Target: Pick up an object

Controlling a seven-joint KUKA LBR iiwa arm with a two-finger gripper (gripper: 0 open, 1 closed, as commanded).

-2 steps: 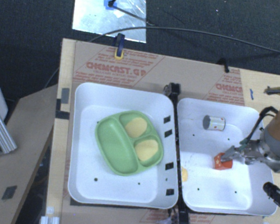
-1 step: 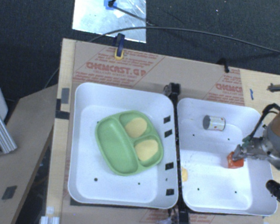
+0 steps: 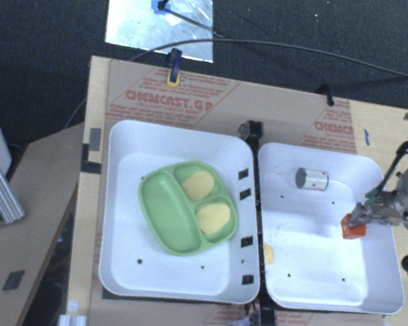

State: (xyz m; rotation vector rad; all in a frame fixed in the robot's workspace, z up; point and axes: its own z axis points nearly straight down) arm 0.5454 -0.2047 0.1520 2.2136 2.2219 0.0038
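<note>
Left bin (image 3: pixel 123 185): green plate (image 3: pixel 183 206), two yellow pieces. Right bin (image 3: pixel 380 294): silver can (image 3: pixel 311 179) upper left, probably light, stiff, slippery; grip across its round sides. Orange block (image 3: pixel 353 229) at right under the tool (image 3: pixel 367 211); tool state: cannot tell.

"CHEMCAST GP" in red, repeated across board (image 3: pixel 198 94) under bins

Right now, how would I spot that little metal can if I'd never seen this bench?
Find the right-hand white bin. Near its far wall lies a small silver can, on its side. Unlike the orange-red piece at the gripper, it is grey and cylindrical.
</note>
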